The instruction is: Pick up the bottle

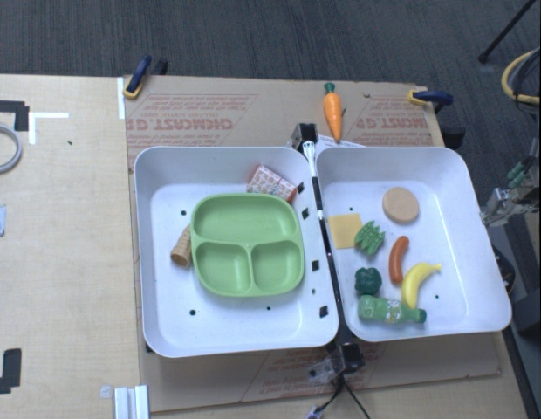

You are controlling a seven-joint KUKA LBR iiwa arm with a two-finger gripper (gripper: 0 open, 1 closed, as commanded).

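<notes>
Two shallow white bins side by side on a printed cardboard sheet (192, 112): left bin (157, 260), right bin (480, 269). Inside the right bin, toward 7 o'clock, the bottle (391, 311), green, lying flat on its side, cap end toward 3 o'clock, close to the near wall. Just at 11 o'clock from the bottle, a dark green broccoli (367, 279), nearly touching; just at 1 o'clock, a banana (419, 282). Higher up, a red sausage (398, 258), a leafy green piece (370, 236), a yellow cheese slice (345, 230), and at 12 o'clock a round tan biscuit (400, 205). In the left bin, a green divided plate (249, 244) at centre, a tan cork-like piece (181, 247) touching its 9 o'clock edge, a red patterned packet (270, 182) at 12 o'clock. Beyond both bins at 12 o'clock, a carrot (332, 112) on the cardboard. Gripper (504, 201) outside the right bin at 3 o'clock, well apart from the bottle; whether parted or closed, impossible to tell.
</notes>
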